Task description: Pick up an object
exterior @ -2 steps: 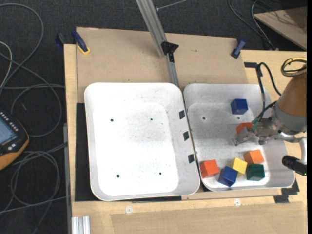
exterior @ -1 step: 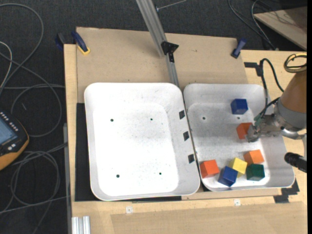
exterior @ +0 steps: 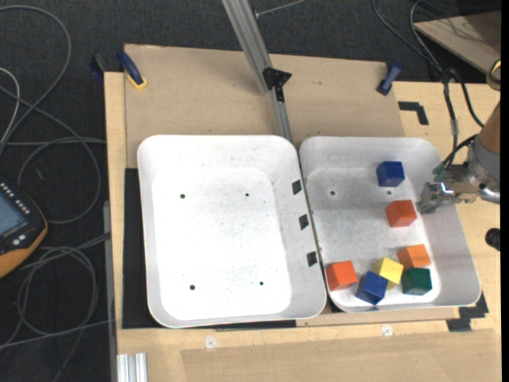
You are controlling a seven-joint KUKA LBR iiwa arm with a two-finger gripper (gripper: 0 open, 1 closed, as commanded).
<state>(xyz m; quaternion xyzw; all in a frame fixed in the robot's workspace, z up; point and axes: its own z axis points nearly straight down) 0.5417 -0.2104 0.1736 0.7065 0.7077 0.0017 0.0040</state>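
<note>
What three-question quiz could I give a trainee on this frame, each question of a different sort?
1. True or false: every block lies in the right bin.
2. Which block lies nearest the tool? A) red block B) green block C) yellow block
3. How many blue blocks are there?

Key: 1 true. 2 A. 3 two: the blue block near the far wall and the blue block at the near edge.

arm [exterior: 491, 146]: cut off by the picture's right edge, wrist alone in view
pincer [exterior: 429, 197]: small and blurred at the right bin's [exterior: 453, 245] right rim; finger gap unreadable
tabletop [exterior: 318, 356]: front edge runs off the picture's bottom
</note>
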